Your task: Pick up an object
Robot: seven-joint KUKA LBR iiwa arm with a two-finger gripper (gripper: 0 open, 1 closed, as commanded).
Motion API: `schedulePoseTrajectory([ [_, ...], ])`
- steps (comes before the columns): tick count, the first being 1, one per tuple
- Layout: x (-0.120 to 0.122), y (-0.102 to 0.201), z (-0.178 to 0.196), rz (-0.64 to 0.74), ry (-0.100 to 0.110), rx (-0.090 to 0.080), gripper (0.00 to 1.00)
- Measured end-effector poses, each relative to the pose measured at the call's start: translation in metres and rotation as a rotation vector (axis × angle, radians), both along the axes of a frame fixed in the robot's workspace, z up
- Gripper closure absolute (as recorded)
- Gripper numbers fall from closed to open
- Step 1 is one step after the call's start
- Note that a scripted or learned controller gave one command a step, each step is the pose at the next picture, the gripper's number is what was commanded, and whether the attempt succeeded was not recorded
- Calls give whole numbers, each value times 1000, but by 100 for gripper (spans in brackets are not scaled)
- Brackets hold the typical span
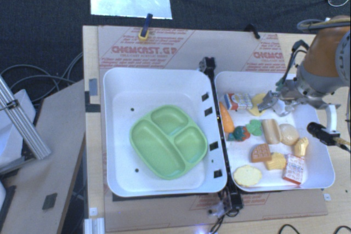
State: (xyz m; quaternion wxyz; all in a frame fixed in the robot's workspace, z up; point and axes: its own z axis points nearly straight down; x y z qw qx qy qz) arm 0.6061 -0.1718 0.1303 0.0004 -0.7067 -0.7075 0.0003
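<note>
- Small toy foods crowd the right bin [327, 172]: a carrot [224, 117], a bread log [271, 131], a round cracker [248, 175], a carton [294, 169].
- The gripper [272, 101] hangs at the heap's upper edge, beside a yellow piece [256, 103]; its grip state cannot be told.
- The left bin [118, 93] holds a glossy green divided plate [168, 141].

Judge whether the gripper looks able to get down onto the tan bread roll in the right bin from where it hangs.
Probably yes. The gripper hangs over the right bin, just above the bread roll, whose top is uncovered. The green toy and the pale round piece lie close beside it, so fingers could nudge them.
</note>
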Motion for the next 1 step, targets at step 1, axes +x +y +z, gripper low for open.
schedulePoseTrajectory([
  [1, 0, 1, -48, 0, 1, 1, 0],
])
